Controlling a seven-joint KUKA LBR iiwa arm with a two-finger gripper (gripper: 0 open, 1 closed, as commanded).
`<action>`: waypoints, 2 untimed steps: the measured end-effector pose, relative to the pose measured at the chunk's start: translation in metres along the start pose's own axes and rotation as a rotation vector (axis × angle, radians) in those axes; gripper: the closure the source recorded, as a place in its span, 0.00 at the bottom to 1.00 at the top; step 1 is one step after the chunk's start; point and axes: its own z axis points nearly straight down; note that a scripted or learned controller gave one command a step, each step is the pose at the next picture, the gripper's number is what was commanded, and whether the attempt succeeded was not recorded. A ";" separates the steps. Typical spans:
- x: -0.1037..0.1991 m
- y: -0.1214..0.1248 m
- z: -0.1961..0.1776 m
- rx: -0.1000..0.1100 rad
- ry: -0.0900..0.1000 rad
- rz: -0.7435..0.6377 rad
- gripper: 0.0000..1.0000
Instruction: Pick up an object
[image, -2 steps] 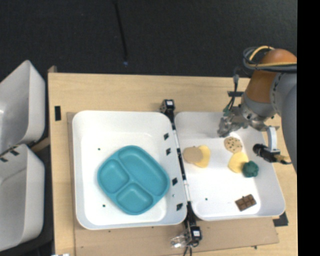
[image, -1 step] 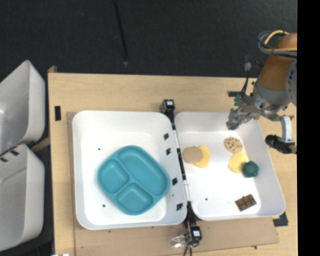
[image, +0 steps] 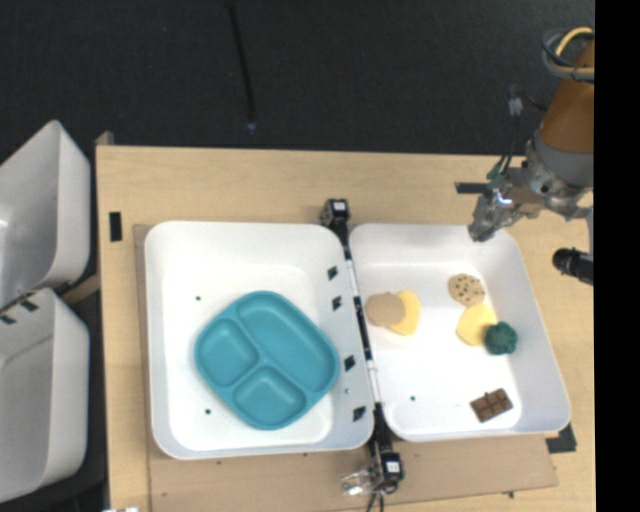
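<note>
Hanging over the far right corner of the right bin (image: 540, 300), the claw (image: 484, 228) points down toward the bin's rim, with nothing visible between its fingers; whether they are spread or closed cannot be told from this angle. Above it rises the grey wrist and the orange band (image: 568, 115) of the arm, entering from the right.

Nearest the claw, a little below it and inside the same bin, lies a round speckled cookie (image: 465, 289). Just below that cookie sits a yellow wedge (image: 474, 324), and touching the wedge on its right is a dark green lump (image: 501, 338). To the lower left of the claw, near the bin's left wall, a tan round piece (image: 382, 309) overlaps a second yellow piece (image: 405, 315) beside it. Farthest from the claw within this bin, toward the near right corner, rests a small brown chocolate block (image: 491, 405). None of these items touches the claw.

Further left of the claw, across the divide where the two bins meet, the left bin (image: 170, 260) holds a teal sectioned plate (image: 264, 358), lying flat with three compartments. Both bins rest on the wooden counter (image: 250, 180).
</note>
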 end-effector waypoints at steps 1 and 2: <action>-0.002 0.001 -0.038 0.001 0.000 0.000 1.00; 0.059 -0.002 -0.035 0.005 0.002 -0.003 1.00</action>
